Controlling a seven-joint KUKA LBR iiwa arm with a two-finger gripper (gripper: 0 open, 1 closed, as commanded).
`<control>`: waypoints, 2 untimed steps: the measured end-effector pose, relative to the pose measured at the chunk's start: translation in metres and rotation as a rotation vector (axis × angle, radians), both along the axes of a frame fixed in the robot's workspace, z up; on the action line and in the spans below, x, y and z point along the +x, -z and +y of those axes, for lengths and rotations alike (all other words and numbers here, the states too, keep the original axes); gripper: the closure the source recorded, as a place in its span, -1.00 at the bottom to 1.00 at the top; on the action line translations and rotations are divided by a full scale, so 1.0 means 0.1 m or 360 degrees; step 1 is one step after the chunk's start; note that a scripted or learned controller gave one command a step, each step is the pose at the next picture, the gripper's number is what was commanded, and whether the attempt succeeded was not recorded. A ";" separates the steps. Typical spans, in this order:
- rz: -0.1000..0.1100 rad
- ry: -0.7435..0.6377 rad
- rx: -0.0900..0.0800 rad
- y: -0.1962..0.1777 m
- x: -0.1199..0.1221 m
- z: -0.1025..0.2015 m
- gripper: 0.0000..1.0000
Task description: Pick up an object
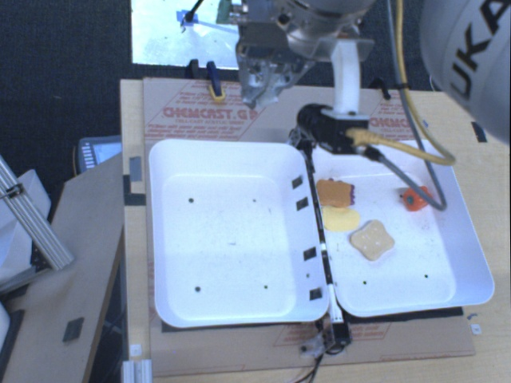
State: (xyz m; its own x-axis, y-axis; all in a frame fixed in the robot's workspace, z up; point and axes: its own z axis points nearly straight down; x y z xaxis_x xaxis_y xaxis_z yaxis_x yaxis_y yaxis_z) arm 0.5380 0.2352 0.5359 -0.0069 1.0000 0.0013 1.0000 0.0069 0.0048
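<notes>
My gripper [257, 92] hangs high above the bench, over the cardboard behind the left bin [160, 238], with nothing visible between its fingertips. In the right bin [471, 282] lie an orange-brown toast-like piece [335, 192] with a purple edge, a flat yellow piece [342, 219] just in front of it, a beige bread-slice shape [372, 240] nearer the front, and a small orange object [413, 199] toward the right wall, partly behind the yellow cable.
Black clips [307, 206] run along the seam between the two bins. A blue-and-yellow clamp [214, 82] sits on the cardboard at the back left. The bench's left edge drops off beside a grey metal frame [32, 222].
</notes>
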 end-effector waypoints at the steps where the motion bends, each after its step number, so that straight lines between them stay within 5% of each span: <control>1: 0.0005 0.0000 -0.0001 0.01 -0.01 -0.01 -1.00; 2: 0.0005 0.0000 -0.0001 0.01 -0.01 -0.01 -1.00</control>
